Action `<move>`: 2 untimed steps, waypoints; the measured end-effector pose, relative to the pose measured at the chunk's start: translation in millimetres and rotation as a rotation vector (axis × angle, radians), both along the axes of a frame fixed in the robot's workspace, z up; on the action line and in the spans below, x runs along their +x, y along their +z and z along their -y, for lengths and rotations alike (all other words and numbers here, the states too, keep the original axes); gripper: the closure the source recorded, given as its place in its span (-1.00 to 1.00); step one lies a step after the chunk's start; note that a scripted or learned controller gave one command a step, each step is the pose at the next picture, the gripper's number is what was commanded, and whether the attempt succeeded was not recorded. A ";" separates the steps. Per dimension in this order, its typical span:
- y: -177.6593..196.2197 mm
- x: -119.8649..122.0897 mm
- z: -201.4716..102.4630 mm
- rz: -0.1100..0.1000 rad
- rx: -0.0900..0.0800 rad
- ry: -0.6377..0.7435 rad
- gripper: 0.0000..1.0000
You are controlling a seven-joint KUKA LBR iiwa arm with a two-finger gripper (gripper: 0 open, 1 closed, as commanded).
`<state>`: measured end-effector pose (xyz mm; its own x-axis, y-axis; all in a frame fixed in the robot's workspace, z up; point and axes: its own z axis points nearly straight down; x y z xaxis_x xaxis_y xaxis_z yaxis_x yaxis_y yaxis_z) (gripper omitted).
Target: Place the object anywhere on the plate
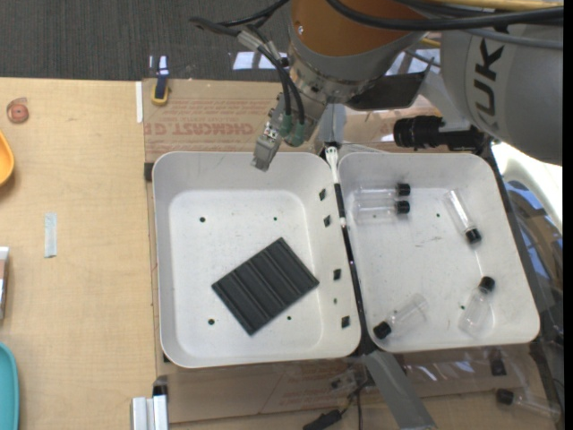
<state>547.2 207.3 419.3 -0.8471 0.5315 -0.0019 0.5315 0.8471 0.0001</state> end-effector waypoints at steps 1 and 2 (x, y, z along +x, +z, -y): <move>8.5 1.5 0.5 0.001 -0.001 -0.001 1.00; 16.6 2.9 0.7 0.002 -0.002 -0.002 1.00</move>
